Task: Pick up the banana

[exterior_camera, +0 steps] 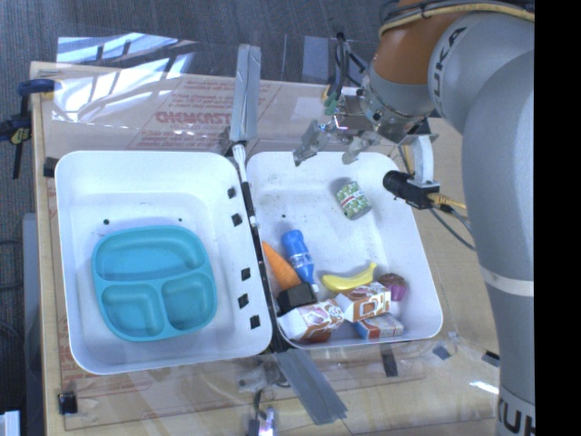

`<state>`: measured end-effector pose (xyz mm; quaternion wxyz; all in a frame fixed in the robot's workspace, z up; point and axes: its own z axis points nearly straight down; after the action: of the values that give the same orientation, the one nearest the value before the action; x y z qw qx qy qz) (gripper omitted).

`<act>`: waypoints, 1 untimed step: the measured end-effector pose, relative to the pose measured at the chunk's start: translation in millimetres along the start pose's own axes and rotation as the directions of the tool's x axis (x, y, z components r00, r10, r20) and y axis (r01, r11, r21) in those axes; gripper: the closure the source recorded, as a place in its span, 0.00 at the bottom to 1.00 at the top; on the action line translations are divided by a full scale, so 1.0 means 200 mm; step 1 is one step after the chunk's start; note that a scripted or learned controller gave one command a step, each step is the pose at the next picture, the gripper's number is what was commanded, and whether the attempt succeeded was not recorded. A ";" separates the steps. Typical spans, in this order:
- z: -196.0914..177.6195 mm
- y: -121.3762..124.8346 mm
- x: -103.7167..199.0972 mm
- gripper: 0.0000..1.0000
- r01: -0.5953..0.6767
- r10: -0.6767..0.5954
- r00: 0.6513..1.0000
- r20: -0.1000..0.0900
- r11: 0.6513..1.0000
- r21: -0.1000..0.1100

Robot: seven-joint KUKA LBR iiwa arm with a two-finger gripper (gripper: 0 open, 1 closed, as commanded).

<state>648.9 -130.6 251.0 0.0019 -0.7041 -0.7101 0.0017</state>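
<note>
Left bin [82,175] sat on the counter [136,107], holding a blue tray [154,280] with three compartments, lying flat toward the near-left part of the bin floor. A row of black clips ran down the seam where the two bins met.

Right bin [413,243] touched the left one along that seam. Its things were bunched at the near end. An orange carrot [276,262] lay along the left wall, slanted. Just right of it lay a blue bottle [297,254], its cap end toward the far side. A black block [298,295] sat at the bottle's near end. The banana [349,278] lay on its side, curved, near the bin's near-right part, just right of the bottle and resting against the top of the small cartons [349,314]. A dark red fruit [394,286] sat just beside the banana's right tip. A green can [353,199] lay alone and tilted farther back, well apart from the banana.

The jaws [328,150] hung over the far edge of the right bin, spread apart, nothing between them, well apart from the banana. The grey arm [495,134] with its orange band [427,21] came in from the right.
</note>
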 end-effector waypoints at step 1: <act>0.21 0.04 0.01 0.00 -0.081 0.081 0.997 -0.001 0.997 0.000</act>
<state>656.4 -129.3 209.1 0.0021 -0.7324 -0.6809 0.0017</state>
